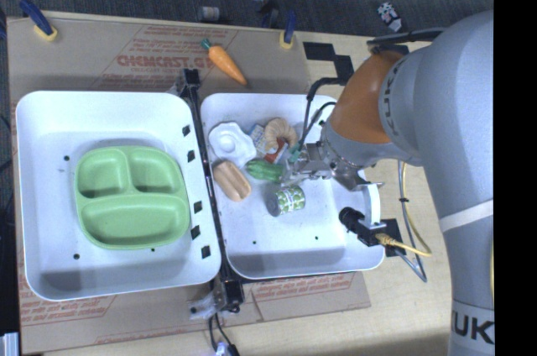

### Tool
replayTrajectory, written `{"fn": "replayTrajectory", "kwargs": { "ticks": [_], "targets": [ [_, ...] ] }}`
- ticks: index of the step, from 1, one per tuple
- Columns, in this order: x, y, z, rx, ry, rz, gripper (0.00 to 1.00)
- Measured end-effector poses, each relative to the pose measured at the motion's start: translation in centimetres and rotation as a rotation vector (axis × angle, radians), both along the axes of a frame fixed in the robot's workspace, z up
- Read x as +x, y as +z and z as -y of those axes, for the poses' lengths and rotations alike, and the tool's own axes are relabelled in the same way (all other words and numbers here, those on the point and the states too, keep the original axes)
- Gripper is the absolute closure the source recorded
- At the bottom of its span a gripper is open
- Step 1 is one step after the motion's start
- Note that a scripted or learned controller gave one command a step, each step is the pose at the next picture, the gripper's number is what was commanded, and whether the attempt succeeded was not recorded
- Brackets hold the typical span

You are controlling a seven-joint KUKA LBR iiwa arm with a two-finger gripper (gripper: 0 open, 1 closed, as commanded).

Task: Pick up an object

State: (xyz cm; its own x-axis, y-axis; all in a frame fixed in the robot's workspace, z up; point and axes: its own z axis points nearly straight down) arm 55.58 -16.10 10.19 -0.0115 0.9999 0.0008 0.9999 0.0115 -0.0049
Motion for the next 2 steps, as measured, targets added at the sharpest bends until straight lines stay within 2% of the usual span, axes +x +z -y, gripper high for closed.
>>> {"fn": "replayTrajectory", "kwargs": {
  "ticks": [1,2],
  "targets": [
    [-6.6,10.0,-5.4,0.0,-0.004,0.005,1.0],
    [-2.3,7.6,1.5,-0.001,-0.008,0.003,1.0]
  ]
}}
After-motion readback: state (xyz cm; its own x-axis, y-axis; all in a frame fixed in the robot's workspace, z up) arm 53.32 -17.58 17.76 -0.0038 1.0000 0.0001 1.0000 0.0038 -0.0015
